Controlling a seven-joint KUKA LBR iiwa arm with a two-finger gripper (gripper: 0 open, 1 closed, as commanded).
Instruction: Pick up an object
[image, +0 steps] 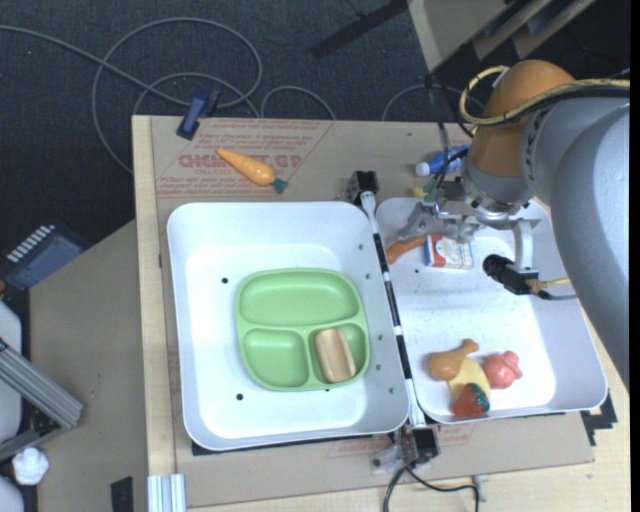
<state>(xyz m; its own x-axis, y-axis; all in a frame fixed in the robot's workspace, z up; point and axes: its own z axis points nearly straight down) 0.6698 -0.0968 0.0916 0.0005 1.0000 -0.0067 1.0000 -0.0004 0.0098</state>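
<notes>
My gripper (447, 222) hangs low over the far end of the right bin (560, 330). Directly under it lies a small white carton (449, 254) with red and blue print. An orange piece (404, 247) rests just left of the carton, against the bin's left wall. Near the front of the same bin sit a toy drumstick (451, 359), a pink toy (504, 368) and a red strawberry (470, 401) in a tight cluster. I cannot make out whether the gripper touches the carton.
The left bin (200, 300) holds a green divided plate (295, 300) with a tan bun (335, 355) in its front right section. A toy carrot (249, 166) lies on the bench behind that bin. A black clamp (364, 186) sits at the wall between the bins.
</notes>
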